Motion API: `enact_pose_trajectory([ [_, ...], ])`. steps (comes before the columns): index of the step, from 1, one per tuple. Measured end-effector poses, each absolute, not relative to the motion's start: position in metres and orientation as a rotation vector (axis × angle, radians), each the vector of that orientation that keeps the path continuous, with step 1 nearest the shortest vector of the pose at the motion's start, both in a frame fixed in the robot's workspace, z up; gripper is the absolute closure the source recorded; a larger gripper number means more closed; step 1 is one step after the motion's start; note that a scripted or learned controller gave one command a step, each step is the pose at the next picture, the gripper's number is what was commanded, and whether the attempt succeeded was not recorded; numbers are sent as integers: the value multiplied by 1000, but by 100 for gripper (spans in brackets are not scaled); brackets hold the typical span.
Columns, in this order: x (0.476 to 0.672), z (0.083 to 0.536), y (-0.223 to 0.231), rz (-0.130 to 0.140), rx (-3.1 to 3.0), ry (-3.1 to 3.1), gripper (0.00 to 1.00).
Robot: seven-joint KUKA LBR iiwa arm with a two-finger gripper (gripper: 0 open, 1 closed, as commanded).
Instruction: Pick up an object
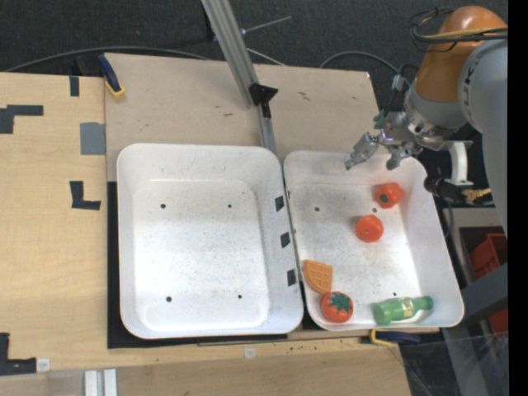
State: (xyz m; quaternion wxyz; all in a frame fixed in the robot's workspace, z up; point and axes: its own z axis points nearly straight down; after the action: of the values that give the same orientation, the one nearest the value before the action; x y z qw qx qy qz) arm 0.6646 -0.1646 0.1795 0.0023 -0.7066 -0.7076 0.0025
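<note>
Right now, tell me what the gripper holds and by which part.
Nothing. The gripper hangs open over the right bin's far edge, its fingers apart with nothing between them. The nearest toy, a tomato, lies below it, untouched.

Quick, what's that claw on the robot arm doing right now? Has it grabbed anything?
Gripper: open, holding nothing, at the far edge of the right bin; the nearest toy, a tomato, lies apart from it.
</note>
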Motion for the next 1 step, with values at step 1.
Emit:
enact_pose_trajectory([
  [1,661,135,-159,7,-2216,-2221,0],
])
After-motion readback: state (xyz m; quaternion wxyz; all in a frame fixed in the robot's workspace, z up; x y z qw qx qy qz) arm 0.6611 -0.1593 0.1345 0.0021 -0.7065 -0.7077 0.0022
